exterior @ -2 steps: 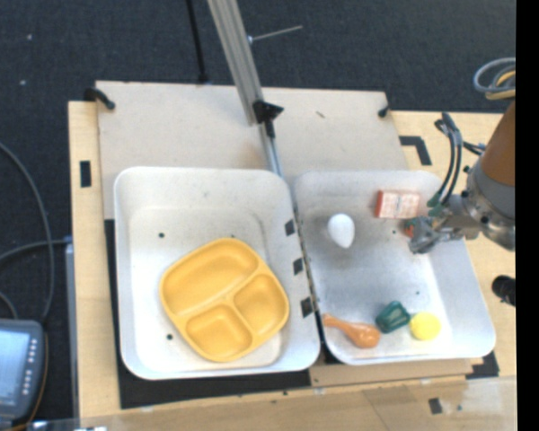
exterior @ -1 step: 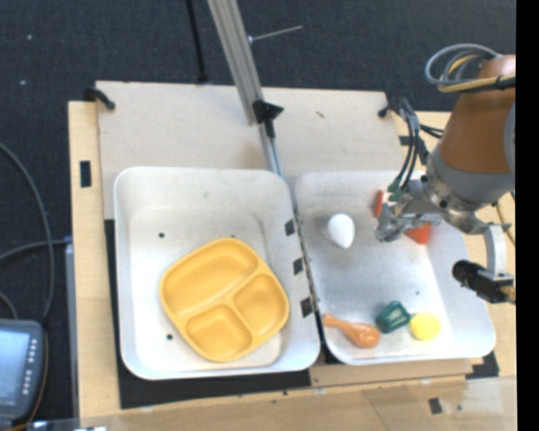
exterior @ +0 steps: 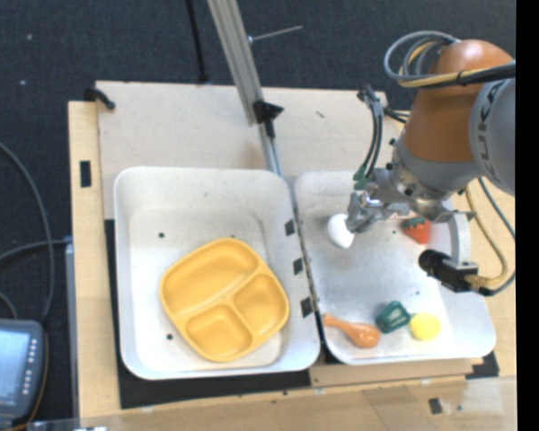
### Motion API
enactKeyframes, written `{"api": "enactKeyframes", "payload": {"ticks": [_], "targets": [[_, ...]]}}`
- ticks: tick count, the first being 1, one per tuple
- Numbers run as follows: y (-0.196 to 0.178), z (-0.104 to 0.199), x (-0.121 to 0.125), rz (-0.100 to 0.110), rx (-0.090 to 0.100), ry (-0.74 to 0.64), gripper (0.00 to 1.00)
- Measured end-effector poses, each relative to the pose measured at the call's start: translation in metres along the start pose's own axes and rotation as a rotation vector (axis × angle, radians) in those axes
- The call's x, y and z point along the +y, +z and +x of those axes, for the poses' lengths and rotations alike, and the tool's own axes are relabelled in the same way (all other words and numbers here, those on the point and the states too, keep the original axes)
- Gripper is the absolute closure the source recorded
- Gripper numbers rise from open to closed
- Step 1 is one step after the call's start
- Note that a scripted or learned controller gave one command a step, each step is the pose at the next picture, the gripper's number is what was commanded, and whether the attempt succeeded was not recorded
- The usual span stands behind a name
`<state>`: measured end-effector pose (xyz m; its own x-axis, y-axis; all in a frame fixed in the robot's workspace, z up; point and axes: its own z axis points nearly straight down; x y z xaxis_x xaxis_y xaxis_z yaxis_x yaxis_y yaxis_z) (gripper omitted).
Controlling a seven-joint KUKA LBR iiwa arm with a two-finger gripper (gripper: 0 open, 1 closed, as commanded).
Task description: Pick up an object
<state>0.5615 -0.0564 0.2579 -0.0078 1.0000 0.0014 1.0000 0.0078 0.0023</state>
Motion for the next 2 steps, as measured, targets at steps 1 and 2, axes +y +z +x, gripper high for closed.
{"api": "enactKeyframes", "payload": {"ticks": [1, 2], "targets": [[0.014, 0.051, 0.01, 0.004, -0.001, 0.002, 1.0], [0.008, 0.104, 0.032, 0.0, 0.0, 0.0, 1.0]]}}
